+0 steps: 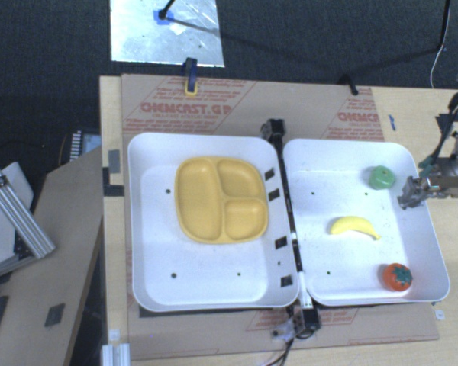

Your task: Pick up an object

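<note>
**Banana and two companions, right bin, none yet in the gripper**

Camera view, landmark: the right bin.

1. Banana. We log it lying on its side near the middle of the right bin's floor, curve upward, well apart from the walls. We judge it the easiest candidate for the task, since open floor surrounds it.

2. Green object. Small and rounded, in the right bin's far corner region, near the right-hand wall. We judge the wall may crowd an approach there.

3. Red-orange fruit. Round, with a green top, in the right bin's near corner, just beside the front rim. Likely to roll if nudged.

4. Gripper. We place it at the right bin's right-hand rim, just beside the green object but not touching it, reaching in from the side. It has nothing in its hold. How far its fingers stand open we cannot tell; the tips are too small and blurred.

5. Yellow divided tray. It sits centred in the left bin, which adjoins the right bin's left wall. We judge it kept apart as a place for sorted items.

Status: no object lifted; we judge the pick not yet begun.
</note>
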`<state>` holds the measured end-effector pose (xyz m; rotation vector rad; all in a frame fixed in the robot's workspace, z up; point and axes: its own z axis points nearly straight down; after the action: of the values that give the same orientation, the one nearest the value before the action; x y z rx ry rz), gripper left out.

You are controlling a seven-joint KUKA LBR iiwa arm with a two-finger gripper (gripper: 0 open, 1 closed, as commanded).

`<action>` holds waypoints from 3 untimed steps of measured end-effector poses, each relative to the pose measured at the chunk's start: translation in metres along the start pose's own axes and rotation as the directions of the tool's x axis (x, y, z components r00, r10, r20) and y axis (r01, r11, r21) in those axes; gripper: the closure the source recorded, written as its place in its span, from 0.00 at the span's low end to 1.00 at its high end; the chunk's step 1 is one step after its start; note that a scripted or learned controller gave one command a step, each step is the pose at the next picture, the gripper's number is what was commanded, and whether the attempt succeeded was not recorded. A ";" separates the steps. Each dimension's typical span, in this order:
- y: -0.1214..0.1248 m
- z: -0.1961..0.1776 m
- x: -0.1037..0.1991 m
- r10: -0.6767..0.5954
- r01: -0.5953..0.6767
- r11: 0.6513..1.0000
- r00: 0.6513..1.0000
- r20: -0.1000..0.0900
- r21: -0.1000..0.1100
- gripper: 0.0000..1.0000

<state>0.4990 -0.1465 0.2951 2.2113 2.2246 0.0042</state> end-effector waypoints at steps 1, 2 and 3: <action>0.010 0.001 0.050 -0.003 0.003 1.000 1.000 -0.002 0.003 1.00; 0.017 0.017 0.112 -0.004 0.004 1.000 1.000 -0.003 0.004 1.00; 0.019 0.037 0.170 -0.005 0.005 1.000 1.000 -0.004 0.006 1.00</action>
<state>0.5172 0.0237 0.2575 2.2109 2.2344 0.0018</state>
